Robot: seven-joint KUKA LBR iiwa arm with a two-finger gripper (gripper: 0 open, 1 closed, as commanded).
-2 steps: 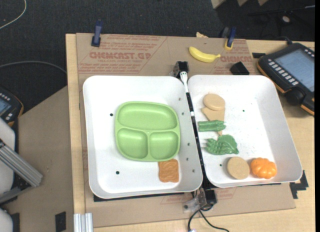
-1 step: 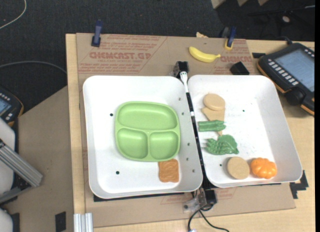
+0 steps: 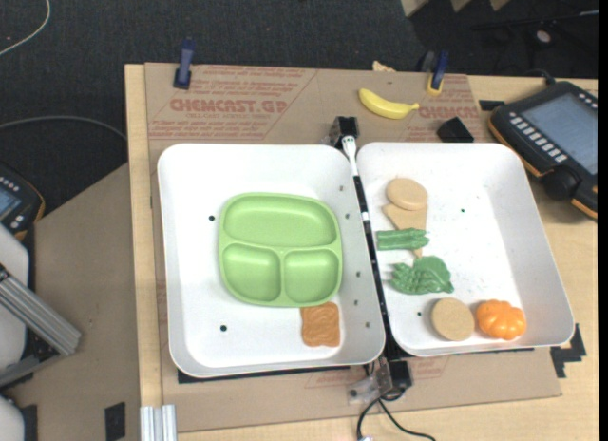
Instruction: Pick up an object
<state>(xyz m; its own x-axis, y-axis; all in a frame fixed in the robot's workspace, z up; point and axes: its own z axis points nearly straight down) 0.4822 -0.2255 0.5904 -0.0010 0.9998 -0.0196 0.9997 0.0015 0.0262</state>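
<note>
"CHEMCAST" in red on the brown board (image 3: 228, 105) behind both bins (image 3: 180, 239)

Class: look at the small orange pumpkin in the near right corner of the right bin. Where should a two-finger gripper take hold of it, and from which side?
Grip the orange pumpkin across its rounded middle, coming straight down from above. It sits close to the right bin's near wall, with a round tan piece close on its left, so a sideways approach looks crowded. Closing the fingers along the near-far line probably avoids the neighbour.
</note>
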